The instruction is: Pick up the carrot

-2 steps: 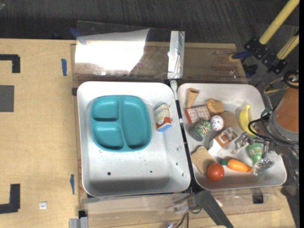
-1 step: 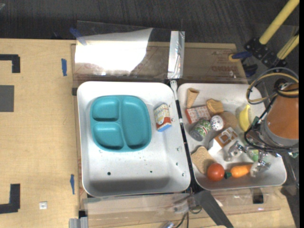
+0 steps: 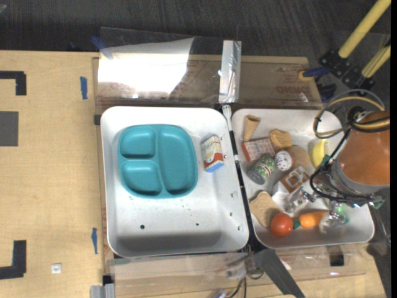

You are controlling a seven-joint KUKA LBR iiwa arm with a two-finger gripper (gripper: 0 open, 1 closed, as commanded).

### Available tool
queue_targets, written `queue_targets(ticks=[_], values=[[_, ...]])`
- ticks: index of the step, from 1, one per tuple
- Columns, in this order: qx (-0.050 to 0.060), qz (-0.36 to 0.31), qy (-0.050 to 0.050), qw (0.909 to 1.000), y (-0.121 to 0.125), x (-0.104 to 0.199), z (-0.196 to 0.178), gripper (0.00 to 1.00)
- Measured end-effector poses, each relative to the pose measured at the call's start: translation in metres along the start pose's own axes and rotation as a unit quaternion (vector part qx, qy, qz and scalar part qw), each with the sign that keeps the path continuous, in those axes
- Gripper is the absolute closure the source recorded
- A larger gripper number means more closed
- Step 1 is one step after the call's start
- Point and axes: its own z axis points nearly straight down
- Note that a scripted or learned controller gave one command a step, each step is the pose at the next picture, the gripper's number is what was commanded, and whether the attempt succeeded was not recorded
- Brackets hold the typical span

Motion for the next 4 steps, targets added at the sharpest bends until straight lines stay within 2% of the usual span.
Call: queue_targets(ticks=[1,2,3,4], values=[[-0.001,-0.046,-0.003,0.9989,-0.006,0.007,0.001,0.0],[0.0,-0.057,-0.002,0.9984,-0.006,0.011,0.001,0.0],[-0.004,0.016,0.0,0.9999,-0.018,0.03,-0.021,0.0],[-0.003,-0.287,-0.003,0.9579,-0.021,0.022,0.002,0.0]])
